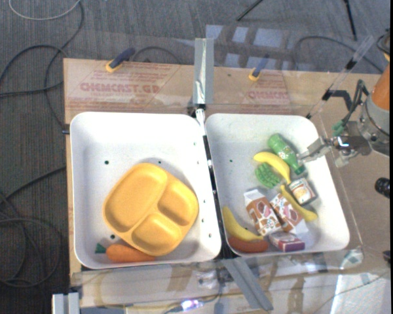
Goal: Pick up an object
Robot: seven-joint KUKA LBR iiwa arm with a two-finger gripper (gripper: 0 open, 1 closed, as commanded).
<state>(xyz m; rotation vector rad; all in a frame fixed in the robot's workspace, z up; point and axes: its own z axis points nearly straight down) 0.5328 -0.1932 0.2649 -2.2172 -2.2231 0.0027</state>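
The right bin [236, 133] holds several toys: a green bottle [282, 150], a small yellow banana [272, 161], a green ridged piece [267, 175], a small brown box [301, 191], two snack cartons [262, 216], a long banana [236, 224], a red sausage [249, 245] and a pink box [287, 243]. My gripper [312, 152] reaches in over the bin's right rim, its tip just right of the green bottle. Nothing visibly hangs from it.
In the left bin [92, 142] a yellow divided plate [152, 208] lies with an orange carrot [128, 254] at its front edge. A metal divider [200, 77] runs between the bins. Cables trail on the floor at left.
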